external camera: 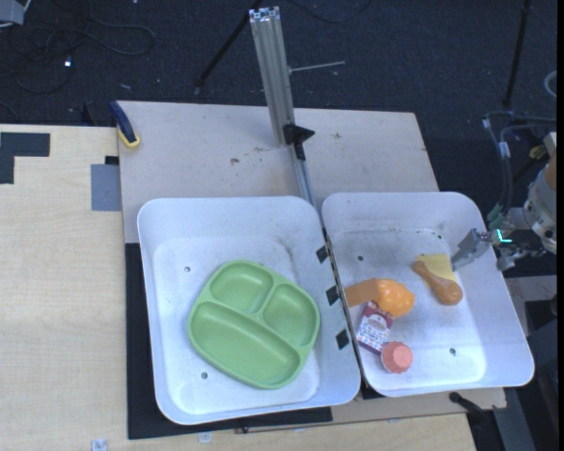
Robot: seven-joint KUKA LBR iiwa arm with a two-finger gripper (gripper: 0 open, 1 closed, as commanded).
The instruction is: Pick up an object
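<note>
The right bin (493, 346) holds several small objects. An orange and yellow toy (385, 296) lies near its left wall. A tan piece with a yellow end (439, 278) lies to the right of that. In front of them are a red and white packet (374, 329) and a pink round piece (396, 356). My gripper (472, 248) hangs over the bin's right side, just right of and slightly behind the tan piece, and nothing shows held in it. The arm's wrist (536, 216) sits beyond the bin's right rim.
The left bin (169, 252) holds a green divided plate (254, 322). A metal post (274, 73) stands behind the bins, with a thin rod running down to the seam between them. Black clips (331, 294) line that seam. A light wooden table (47, 289) lies to the left.
</note>
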